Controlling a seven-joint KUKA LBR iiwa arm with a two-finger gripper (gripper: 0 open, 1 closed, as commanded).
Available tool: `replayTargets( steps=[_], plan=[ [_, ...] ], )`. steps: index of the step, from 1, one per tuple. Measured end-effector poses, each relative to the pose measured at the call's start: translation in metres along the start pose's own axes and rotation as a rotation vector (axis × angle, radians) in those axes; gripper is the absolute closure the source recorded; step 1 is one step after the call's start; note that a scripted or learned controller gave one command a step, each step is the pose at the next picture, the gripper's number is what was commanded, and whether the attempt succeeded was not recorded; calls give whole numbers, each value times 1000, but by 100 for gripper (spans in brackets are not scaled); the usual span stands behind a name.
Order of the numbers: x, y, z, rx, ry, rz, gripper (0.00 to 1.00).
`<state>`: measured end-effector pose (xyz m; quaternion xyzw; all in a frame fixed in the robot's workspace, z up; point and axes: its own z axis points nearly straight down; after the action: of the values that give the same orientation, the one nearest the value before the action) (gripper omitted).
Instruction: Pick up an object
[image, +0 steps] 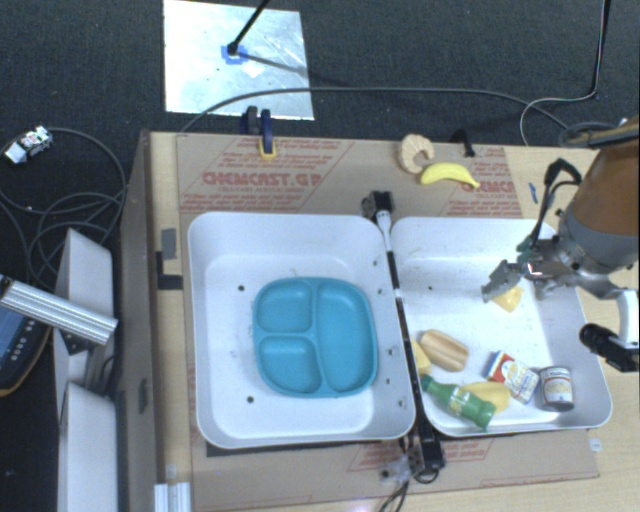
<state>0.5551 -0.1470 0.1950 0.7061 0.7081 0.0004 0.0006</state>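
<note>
**Gripper low over a yellow piece in the right bin**

The left bin (215, 300) holds a blue divided plate (313, 334), lying flat near its middle. In the right bin (440, 250), toward the near edge, lie a hot-dog bun (444, 350), a green bottle (458, 398), a small carton (513, 377) and a tin can (556, 388), close together. Farther in, a yellow wedge (509, 298) sits alone, just beside the gripper (512, 280). Whether the jaws stand apart or together I cannot tell; nothing is visibly held. To do this well, the fingers should straddle the wedge squarely, sink close to the bin floor before closing, then lift straight up. Its isolation helps; a glancing touch would likely push it away.
</note>
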Motion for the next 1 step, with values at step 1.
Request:
replayTargets(
  steps=[1],
  plan=[
    [-60, 92, 24, 0, -1, -1, 0]
  ],
)
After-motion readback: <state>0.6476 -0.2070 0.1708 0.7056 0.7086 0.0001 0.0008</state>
